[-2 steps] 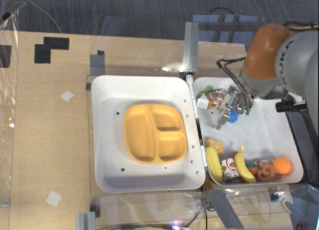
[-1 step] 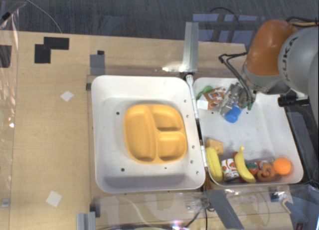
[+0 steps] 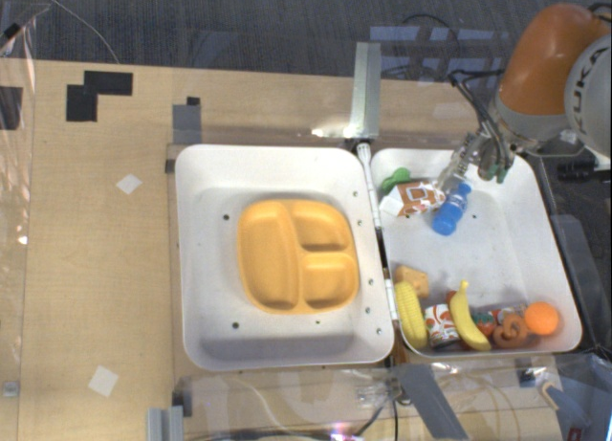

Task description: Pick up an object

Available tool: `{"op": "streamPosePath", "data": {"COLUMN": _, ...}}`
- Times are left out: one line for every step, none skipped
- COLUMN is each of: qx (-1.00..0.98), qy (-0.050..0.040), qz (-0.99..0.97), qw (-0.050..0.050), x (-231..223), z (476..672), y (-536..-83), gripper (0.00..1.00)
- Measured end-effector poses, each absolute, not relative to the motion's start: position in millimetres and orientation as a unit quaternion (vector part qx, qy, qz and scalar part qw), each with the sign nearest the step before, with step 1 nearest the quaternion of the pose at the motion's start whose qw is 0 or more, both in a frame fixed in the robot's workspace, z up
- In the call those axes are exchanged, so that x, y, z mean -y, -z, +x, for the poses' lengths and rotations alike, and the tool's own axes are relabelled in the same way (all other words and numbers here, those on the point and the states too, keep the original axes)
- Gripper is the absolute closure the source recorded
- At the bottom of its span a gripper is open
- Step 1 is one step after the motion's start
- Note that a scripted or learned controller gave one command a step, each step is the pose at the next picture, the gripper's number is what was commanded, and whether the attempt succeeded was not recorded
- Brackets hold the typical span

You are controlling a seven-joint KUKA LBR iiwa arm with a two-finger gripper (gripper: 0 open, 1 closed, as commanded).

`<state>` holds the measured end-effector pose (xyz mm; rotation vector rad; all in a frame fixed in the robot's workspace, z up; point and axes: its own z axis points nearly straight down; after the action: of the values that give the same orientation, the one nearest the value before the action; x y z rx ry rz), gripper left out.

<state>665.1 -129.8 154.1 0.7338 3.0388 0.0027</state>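
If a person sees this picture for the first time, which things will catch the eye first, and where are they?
The large yellow plastic divided tray lies in the middle of the left white bin. In the right white bin, a blue plastic bottle lies near the far side, just below the claw of the grey and orange arm. Along that bin's near edge sits a colourful row of toy food, with a yellow banana and a round orange fruit.

The arm (image 3: 559,66) runs off the right edge; claw (image 3: 457,179) fingers blur.
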Motion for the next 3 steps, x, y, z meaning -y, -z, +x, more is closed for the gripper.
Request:
{"op": "streamPosePath", "data": {"qx": -0.921, "qy": -0.0012, "qz": 0.39, "qw": 0.002, "x": 94.9, "z": 594.9, "y": -111.2, "gripper": 1.0}}
{"op": "streamPosePath", "data": {"qx": -0.901, "qy": -0.0025, "qz": 0.433, "qw": 0.006, "x": 91.0, "z": 618.2, "y": -90.5, "gripper": 1.0}}
{"op": "streamPosePath", "data": {"qx": -0.901, "qy": -0.0021, "qz": 0.433, "qw": 0.001, "x": 89.3, "z": 616.1, "y": -89.7, "gripper": 0.0}}
